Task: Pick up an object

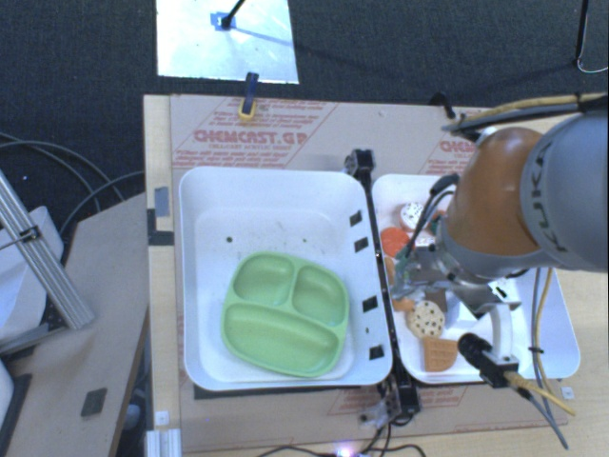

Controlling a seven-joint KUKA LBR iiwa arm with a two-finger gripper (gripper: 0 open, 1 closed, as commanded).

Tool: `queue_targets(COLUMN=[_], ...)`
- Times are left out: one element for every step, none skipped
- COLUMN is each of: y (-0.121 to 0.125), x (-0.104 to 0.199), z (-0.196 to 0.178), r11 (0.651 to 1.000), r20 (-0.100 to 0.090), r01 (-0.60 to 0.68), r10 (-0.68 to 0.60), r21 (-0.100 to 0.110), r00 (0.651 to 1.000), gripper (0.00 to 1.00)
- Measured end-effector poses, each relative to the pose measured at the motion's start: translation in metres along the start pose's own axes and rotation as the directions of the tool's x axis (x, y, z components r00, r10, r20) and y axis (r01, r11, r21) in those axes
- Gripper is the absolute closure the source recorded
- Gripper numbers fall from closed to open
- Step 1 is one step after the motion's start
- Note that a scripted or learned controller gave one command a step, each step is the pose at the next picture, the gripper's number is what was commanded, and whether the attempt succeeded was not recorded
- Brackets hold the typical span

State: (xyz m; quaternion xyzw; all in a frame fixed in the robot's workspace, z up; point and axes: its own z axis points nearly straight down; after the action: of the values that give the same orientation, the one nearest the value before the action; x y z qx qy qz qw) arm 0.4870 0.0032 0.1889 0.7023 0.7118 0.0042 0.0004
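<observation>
**Crowded right bin, obscured end effector: mis-grasp risk**

The arm [519, 198] hangs over the right bin [567, 346], its bulk hiding the end effector [419, 272]; whether that is wide, narrow or holding anything cannot be told. Candidate objects lie packed in the right bin's near-left part, close against the wall between the bins. Risk, in my judgement: a descent there could strike that wall, or nudge neighbouring items and close on nothing.

Count: two white bins. The left bin [205, 208] holds one green divided plate [285, 314]. Visible in the right bin: one spotted cookie [426, 319], one tan wedge [440, 354], one orange-red piece [395, 241], one white speckled item [411, 214]; possibly more beneath the arm.
</observation>
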Motion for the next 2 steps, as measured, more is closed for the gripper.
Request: queue_targets(y=[0.011,0.017], x=[-0.076,-0.017], z=[-0.017,-0.036], r11=[1.000,1.000], r20=[0.009,0.004], r01=[-0.018,-0.003], r10=[0.018,0.003], r21=[0.002,0.003], r00=[1.000,1.000], gripper=[1.00,1.00])
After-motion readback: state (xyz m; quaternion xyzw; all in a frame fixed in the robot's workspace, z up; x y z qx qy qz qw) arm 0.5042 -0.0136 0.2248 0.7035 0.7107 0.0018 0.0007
